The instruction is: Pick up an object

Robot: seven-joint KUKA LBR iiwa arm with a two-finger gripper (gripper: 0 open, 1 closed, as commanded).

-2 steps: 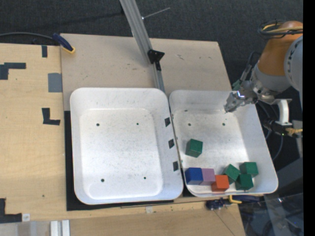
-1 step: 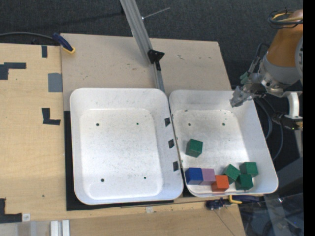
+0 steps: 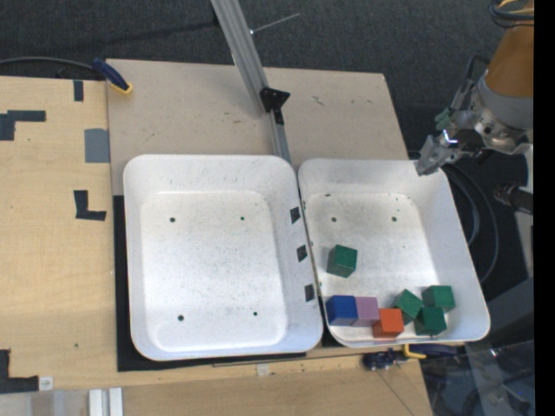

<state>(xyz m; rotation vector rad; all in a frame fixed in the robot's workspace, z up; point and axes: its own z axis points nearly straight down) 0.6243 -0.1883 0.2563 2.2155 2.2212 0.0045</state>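
Two-finger gripper (image 3: 431, 165) parked over far rim of right white bin (image 3: 364, 180); nothing seen held, finger opening possibly indistinct. Lone green cube (image 3: 342, 260) judged easiest target, being apart from cluster.

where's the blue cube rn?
In the camera view, the blue cube sits in the right bin, by its near-left corner, touching the purple cube on its right.

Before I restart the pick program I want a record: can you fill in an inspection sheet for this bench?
Surface: wooden bench, two white bins side by side.
Job's things: right bin holds a lone green cube; blue cube, purple, orange and three green blocks at the near edge.
Clutter: nothing seen in the left bin.
Grippers: gripper over the right bin's far right corner, holding nothing.
Cables: black cable far left.
Surroundings: metal pole, dark floor.
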